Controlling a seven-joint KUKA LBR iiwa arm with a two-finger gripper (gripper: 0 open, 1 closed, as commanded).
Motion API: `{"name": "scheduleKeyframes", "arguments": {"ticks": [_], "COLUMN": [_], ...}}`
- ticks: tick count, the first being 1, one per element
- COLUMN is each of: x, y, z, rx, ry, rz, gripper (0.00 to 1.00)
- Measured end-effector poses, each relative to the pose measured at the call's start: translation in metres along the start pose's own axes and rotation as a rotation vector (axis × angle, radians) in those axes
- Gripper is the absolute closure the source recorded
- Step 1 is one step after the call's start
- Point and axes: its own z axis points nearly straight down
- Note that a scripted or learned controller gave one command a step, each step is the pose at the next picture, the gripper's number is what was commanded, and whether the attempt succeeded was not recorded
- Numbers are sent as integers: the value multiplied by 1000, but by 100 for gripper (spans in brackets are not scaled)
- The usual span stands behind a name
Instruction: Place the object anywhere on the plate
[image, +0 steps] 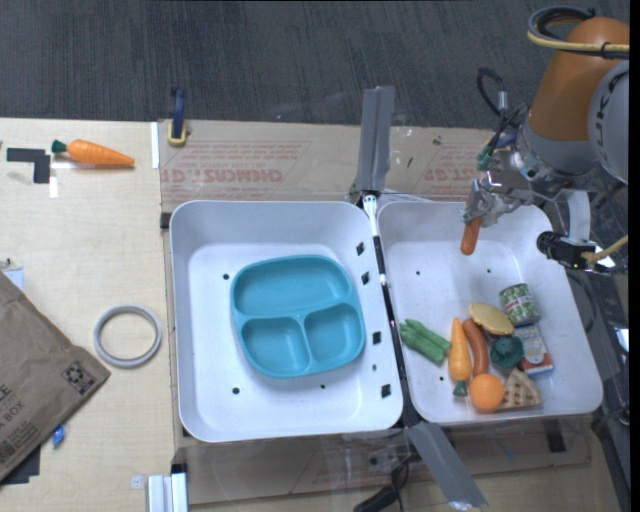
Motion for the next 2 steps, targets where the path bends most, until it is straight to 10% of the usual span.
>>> {"name": "scheduleKeyframes", "arguments": {"ticks": [2], "x": [118], "y": [-126], "z": [2], "rx": [2], "ry": [2], "rz": [-472], "gripper": [100]}}
